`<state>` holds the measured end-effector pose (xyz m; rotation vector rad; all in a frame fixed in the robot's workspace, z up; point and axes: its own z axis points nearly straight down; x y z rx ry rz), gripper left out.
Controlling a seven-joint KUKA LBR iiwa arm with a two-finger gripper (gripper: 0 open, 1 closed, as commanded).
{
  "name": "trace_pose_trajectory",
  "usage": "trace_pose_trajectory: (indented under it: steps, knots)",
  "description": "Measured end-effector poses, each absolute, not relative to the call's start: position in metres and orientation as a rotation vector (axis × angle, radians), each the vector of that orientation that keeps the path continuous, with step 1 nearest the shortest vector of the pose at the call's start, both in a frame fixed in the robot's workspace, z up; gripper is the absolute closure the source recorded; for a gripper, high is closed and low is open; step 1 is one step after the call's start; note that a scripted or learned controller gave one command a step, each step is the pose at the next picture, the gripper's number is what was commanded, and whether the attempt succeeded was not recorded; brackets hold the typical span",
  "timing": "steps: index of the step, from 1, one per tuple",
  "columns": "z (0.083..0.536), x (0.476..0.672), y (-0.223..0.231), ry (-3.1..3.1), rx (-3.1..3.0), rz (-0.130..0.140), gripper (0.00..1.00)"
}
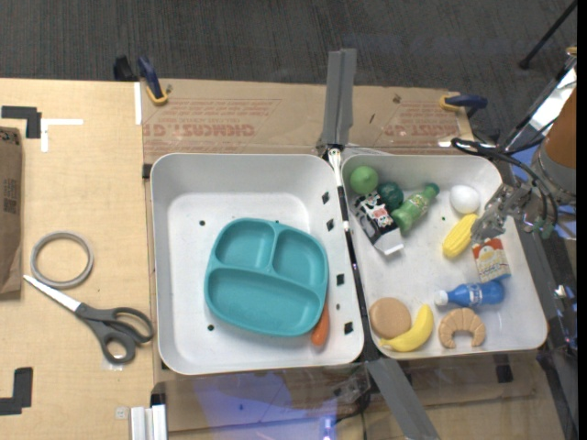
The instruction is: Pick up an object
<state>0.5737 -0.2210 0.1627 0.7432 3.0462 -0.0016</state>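
1. Two bins (pixel 165 246): the left holds one tray (pixel 266 278) and one carrot (pixel 319 330) at its 5 o'clock.
2. Two bananas (pixel 415 330): one at the right bin's 6 o'clock, one by my gripper (pixel 495 216).
3. One carton (pixel 492 260), at its 3 o'clock, just below my gripper; grip state I cannot tell.

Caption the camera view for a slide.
Gripper hovers over the toy-filled right bin; teal divided plate sits in the left bin.
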Motion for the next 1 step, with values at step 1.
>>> trace_pose_trajectory:
  steps: [1]
  knots:
    - [0.0918, 0.4979, -0.2017, 3.046, 0.767, 0.001, 1.00]
